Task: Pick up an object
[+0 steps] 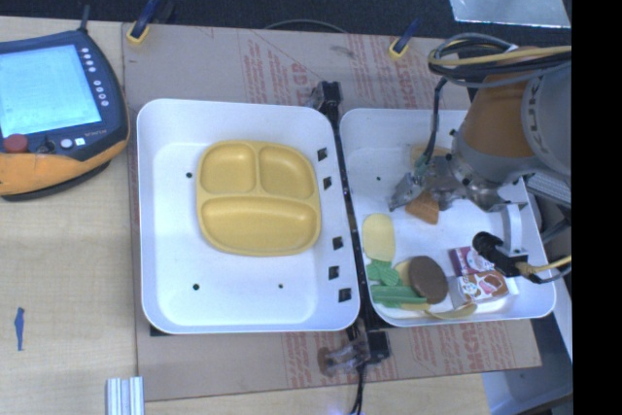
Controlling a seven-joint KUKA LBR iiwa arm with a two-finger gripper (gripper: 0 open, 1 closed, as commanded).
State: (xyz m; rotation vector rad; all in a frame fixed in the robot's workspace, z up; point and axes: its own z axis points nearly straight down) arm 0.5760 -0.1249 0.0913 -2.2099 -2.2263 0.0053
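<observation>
My gripper (416, 190) is low inside the right bin (374, 136), near its middle, at the end of the grey arm with its orange band (496, 123). A small orange-brown wedge (424, 208) lies right at the gripper's tip, touching or just under it; whether it is gripped is unclear. A pale yellow oval piece (378, 236) rests to the lower left of the gripper. Further toward the front lie green pieces (394, 293), a brown round disc (428, 278) and a red and white packet (476, 273).
The left bin (165, 209) holds a yellow divided plate (258, 197). A teach pendant (53, 107) lies on the bench at far left. Cables (486, 53) loop over the arm at the right, and a black clamp (330, 95) sits between the bins.
</observation>
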